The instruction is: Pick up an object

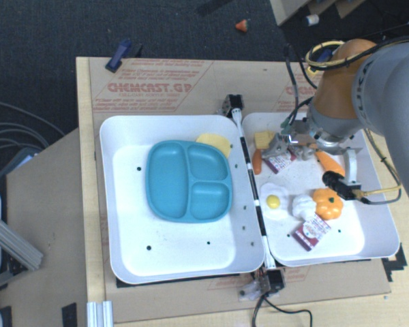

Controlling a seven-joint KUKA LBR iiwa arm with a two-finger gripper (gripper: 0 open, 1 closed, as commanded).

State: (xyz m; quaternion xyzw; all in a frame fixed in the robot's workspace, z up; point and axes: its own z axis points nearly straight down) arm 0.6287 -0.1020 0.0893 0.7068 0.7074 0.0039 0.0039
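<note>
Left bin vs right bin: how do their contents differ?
The left bin holds one big item, a blue divided tray, with a yellow piece at the tray's far edge. The right bin holds many small items: an orange pumpkin, a fried egg and a red-and-white packet among them. The gripper is over the right bin, not the left. Both bins are shallow and white.

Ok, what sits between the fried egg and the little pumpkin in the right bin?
In the camera view, a small white lumpy object lies between the fried egg and the pumpkin, on the right bin's floor. It sits nearer the pumpkin.
</note>
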